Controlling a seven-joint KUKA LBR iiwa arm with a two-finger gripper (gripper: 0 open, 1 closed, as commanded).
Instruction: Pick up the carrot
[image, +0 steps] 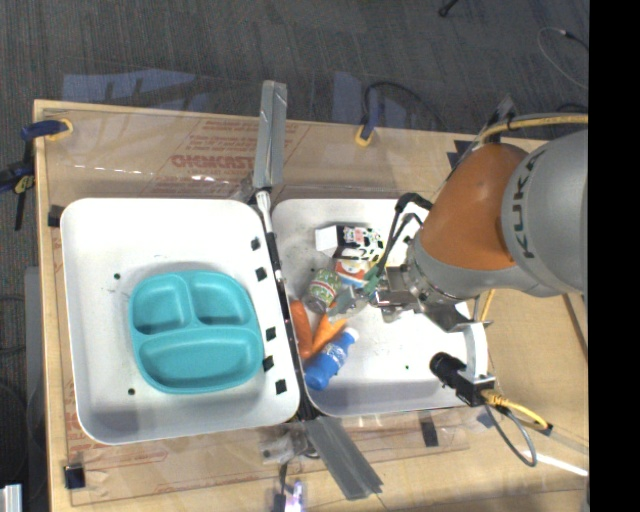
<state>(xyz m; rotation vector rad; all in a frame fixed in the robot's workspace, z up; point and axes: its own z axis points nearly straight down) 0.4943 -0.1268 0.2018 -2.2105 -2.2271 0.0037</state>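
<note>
Carrot lies at right bin's left wall, touching blue bottle. Hand poised near small can; finger state cannot be told. Approach should be shifted left, clutter avoided.

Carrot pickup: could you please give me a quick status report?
Hand low in right bin, among the clutter. Carrot lies loose near bin's left wall. Blue bottle against it, small can close by.
</note>
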